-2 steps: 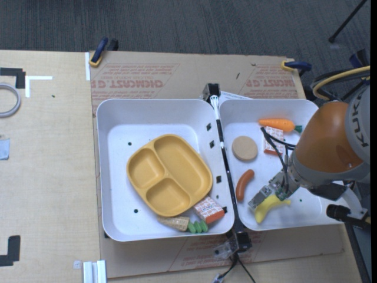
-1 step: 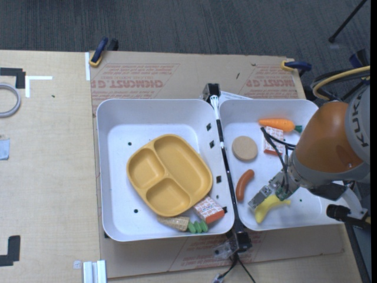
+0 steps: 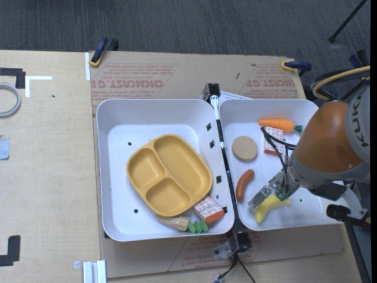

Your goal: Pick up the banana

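- Your banana (image 3: 268, 207) lies in the right bin (image 3: 312, 108), near its front wall, with the end effector (image 3: 266, 193) right on top of it
- You cannot tell from here whether the end effector is apart or clamped; the arm (image 3: 324, 140) hides much of it
- The sausage (image 3: 244, 184) sits just left of the banana, so a skewed approach could nudge it
- The banana's curved, smooth skin may slip out sideways if you grip off-centre
- The front wall could block a low approach
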`<state>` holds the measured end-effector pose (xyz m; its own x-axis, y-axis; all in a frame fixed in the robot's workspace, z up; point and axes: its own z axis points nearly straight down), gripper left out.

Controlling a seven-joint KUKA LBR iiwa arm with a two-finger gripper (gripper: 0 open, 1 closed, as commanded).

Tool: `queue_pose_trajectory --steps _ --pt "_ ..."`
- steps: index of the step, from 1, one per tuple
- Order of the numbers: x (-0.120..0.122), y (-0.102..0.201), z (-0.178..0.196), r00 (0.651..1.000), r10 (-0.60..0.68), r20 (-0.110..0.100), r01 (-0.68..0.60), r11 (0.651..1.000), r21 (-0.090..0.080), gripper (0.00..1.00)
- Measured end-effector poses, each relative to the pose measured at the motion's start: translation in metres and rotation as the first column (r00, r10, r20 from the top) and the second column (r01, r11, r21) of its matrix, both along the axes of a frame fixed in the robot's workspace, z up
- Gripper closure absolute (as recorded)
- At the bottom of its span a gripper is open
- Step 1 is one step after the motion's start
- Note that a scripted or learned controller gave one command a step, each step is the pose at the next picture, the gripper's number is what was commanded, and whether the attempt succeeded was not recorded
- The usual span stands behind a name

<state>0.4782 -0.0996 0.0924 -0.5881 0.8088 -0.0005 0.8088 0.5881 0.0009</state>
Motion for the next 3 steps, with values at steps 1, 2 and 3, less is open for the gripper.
queue_pose_trajectory --steps 1,2,3 --pt "0.0000 0.0000 0.0000 1.000 0.000 0.000 0.000 1.000 0.000 0.00" --pt "0.0000 0.0000 0.0000 1.000 0.000 0.000 0.000 1.000 0.000 0.00" --pt "0.0000 0.0000 0.0000 1.000 0.000 0.000 0.000 1.000 0.000 0.00"
